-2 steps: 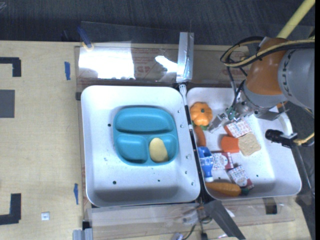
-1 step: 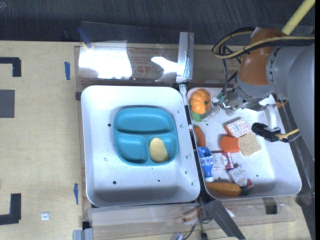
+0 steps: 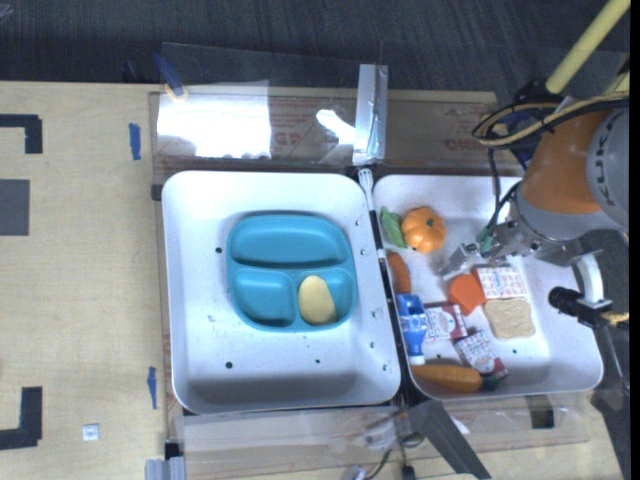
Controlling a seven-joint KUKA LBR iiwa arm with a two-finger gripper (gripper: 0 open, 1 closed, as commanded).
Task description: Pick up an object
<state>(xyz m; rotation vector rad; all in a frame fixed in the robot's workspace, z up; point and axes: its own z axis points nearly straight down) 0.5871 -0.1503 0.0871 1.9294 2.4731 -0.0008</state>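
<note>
My gripper (image 3: 468, 256) reaches in from the right and hangs low over the middle of the right bin (image 3: 575, 368). It sits just above a small orange-red block (image 3: 466, 293) and right of a small orange pumpkin (image 3: 423, 229). I see nothing held in it. Around it lie a slice of toast (image 3: 511, 318), a pink-patterned cracker pack (image 3: 503, 283), a blue packet (image 3: 411, 324), a red-and-white packet (image 3: 476, 349), a reddish sausage (image 3: 399, 270) and an orange bread roll (image 3: 449, 376) at the front.
The left bin (image 3: 190, 298) holds a blue divided tray (image 3: 270, 258) with a yellow egg-shaped object (image 3: 317, 299) in its front right compartment. A clear plastic panel (image 3: 260, 118) stands behind the bins. Cables (image 3: 520, 118) loop above the arm's orange band (image 3: 560, 173).
</note>
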